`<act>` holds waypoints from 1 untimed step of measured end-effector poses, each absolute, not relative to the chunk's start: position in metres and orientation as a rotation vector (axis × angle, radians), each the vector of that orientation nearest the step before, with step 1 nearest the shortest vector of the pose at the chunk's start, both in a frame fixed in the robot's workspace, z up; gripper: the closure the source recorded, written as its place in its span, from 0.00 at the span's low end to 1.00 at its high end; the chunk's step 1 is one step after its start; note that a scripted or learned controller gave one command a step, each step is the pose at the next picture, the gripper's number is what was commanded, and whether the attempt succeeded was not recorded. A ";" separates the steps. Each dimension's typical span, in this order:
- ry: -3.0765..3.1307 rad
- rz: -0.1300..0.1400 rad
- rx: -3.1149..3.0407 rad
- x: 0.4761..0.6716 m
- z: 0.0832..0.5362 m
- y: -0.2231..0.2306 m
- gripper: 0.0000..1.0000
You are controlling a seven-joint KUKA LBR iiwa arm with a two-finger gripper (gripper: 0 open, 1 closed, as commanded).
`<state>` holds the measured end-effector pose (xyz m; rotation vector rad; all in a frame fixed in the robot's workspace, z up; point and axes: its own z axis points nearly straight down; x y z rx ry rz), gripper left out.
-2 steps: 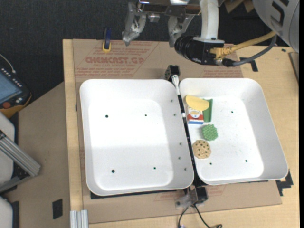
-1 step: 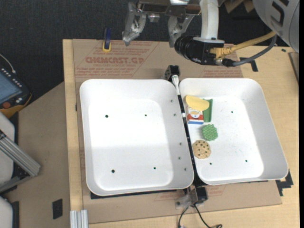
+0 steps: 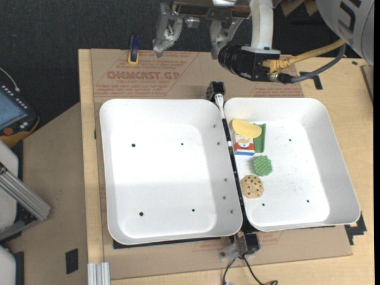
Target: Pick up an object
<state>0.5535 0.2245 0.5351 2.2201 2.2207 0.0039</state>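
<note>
Below me two white bins [image 3: 160, 171] sit side by side on a cardboard sheet [image 3: 178, 70] printed with red lettering. A blue and yellow clamp [image 3: 134, 51] grips its far edge. A black clip [image 3: 215, 90] joins the bins.

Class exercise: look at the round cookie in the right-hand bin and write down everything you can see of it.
The cookie is a small flat disc, tan with dark specks like chocolate chips, and looks like a toy. It lies flat on the floor of the right bin, close to the wall shared with the other bin, the nearest to the camera of a short row of items. A green bumpy piece sits just behind it, close or barely touching. Nothing grips it.
</note>
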 end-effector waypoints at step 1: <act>2.221 0.004 2.220 0.553 0.535 0.224 0.00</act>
